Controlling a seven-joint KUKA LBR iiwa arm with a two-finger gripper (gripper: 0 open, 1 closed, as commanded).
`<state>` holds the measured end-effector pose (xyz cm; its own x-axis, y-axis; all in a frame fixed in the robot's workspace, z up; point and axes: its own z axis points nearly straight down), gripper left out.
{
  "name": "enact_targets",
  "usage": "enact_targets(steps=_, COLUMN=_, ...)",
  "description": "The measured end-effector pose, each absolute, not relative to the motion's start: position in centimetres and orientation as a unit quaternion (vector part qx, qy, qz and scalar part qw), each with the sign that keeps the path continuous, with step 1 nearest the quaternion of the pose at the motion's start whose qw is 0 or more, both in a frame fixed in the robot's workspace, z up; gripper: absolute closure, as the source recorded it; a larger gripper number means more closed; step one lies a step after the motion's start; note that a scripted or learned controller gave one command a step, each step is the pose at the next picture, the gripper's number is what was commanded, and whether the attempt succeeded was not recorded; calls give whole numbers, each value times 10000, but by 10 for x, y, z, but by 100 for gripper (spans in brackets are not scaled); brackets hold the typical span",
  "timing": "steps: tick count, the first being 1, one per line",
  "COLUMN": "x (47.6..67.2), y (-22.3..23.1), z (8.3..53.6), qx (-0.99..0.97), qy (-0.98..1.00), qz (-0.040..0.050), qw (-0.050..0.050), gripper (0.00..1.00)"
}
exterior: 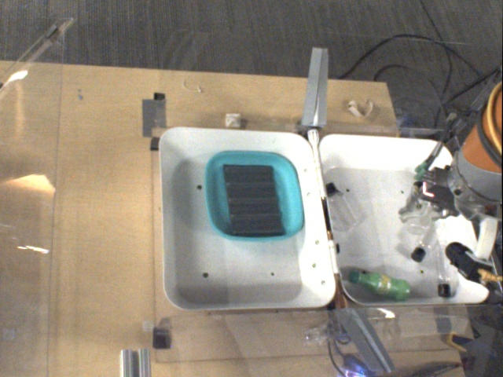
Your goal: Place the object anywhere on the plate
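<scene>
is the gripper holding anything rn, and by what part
Cannot be told: the gripper sits over the right bin, while the green bottle lies apart near the front wall.

Arm (pixel 481 151) cut by right edge

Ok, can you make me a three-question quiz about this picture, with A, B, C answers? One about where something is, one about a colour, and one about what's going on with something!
1. Where is the green bottle?
A. On the plate
B. In the right bin, near its front edge
C. On the floor

2. What colour is the plate?
A. Teal
B. Red
C. Yellow

3. How is the green bottle sitting?
A. Standing upright
B. Hanging in the gripper
C. Lying on its side

Answers:
1. B, since the bottle rests on the right bin's white floor by the near wall.
2. A, since the plate in the left bin is teal with a dark ridged block on it.
3. C, since its long side lies flat on the bin floor, apart from the gripper.
</scene>
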<state>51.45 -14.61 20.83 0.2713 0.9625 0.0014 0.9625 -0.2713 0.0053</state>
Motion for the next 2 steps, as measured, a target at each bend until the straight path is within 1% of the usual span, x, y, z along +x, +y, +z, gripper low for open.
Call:
enact_targets(steps=1, x=517, y=-145, z=219, qx=7953, qy=6062, qz=35, qw=27, gripper=100)
enact_targets(steps=2, x=517, y=-145, z=219, qx=7954, qy=6061, qz=34, qw=27, gripper=0)
